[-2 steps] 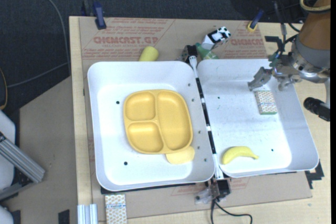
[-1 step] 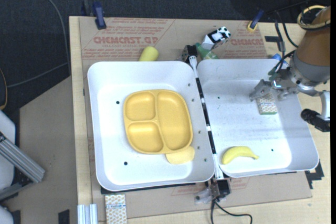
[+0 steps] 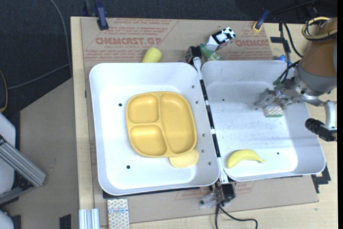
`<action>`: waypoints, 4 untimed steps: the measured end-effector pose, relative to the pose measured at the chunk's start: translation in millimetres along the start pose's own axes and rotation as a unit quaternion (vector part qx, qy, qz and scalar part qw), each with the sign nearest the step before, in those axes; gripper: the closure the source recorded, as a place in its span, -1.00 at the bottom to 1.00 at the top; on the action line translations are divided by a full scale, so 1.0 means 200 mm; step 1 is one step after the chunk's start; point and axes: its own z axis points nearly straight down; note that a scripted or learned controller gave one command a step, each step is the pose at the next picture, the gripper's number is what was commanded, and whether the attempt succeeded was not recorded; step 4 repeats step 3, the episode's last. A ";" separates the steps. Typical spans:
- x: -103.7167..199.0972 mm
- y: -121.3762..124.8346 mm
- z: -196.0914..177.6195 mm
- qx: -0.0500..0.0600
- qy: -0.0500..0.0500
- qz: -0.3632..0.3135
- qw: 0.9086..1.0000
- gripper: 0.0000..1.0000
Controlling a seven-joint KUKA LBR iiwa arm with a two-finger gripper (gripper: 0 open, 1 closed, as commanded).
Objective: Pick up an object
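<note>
Two white bins (image 3: 107,131) on desk board (image 3: 128,40) printed "CHEMCAST GP". Left: yellow divided plate (image 3: 161,123). Right: banana (image 3: 244,158) near front edge; pincer (image 3: 273,102), grip state indiscernible, over small patterned object (image 3: 274,111).

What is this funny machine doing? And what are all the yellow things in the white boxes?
It is a robot arm, grey with an orange band, reaching in from the right. The picture comes from one camera fixed above the bench, looking down at a slant.

At the arm's tip is a two-finger gripper, like a metal pinch, low over the right white bin. Just beneath it lies a small speckled block. I cannot tell whether the pinch has it.

Near that bin's front edge lies a yellow toy banana.

The left white bin holds a yellow plastic plate with three sections and a flat yellow piece poking out under it.

Behind the bins, a small yellow lemon-like toy sits on the brown board.
</note>
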 end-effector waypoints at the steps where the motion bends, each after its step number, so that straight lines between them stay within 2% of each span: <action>1: -0.01 0.00 -0.05 -0.001 -0.003 0.001 1.000 1.00; 2: 0.30 0.23 -0.18 -0.003 -0.003 0.000 1.000 1.00; 3: 0.77 0.19 -0.50 -0.003 -0.003 0.000 1.000 1.00; 4: 0.77 0.19 -0.50 -0.003 -0.003 0.000 1.000 1.00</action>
